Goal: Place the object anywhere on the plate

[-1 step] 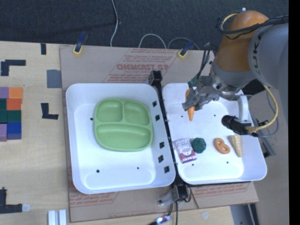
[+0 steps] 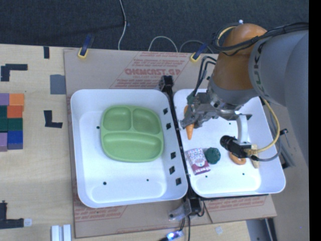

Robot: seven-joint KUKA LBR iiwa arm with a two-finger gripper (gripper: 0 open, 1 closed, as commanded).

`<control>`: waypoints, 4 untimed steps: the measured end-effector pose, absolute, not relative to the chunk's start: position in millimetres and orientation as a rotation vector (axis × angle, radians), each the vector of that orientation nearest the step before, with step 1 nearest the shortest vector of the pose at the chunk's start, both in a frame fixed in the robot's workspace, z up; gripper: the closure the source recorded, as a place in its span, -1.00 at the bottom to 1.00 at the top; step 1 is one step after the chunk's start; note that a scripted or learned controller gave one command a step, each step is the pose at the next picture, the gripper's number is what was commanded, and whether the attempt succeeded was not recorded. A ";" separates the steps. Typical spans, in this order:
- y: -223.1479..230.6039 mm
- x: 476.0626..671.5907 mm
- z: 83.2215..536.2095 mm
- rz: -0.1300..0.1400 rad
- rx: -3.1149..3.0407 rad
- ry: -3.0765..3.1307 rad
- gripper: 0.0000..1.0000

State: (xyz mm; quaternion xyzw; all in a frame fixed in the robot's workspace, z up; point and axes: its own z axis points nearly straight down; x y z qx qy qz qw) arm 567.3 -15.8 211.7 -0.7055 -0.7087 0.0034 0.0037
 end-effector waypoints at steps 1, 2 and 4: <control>29.5 539.4 205.7 0.011 -2.213 -2.221 1.00; 75.1 526.0 198.8 0.011 -2.210 -2.224 1.00; 126.3 502.3 211.6 0.011 -2.215 -2.222 -1.00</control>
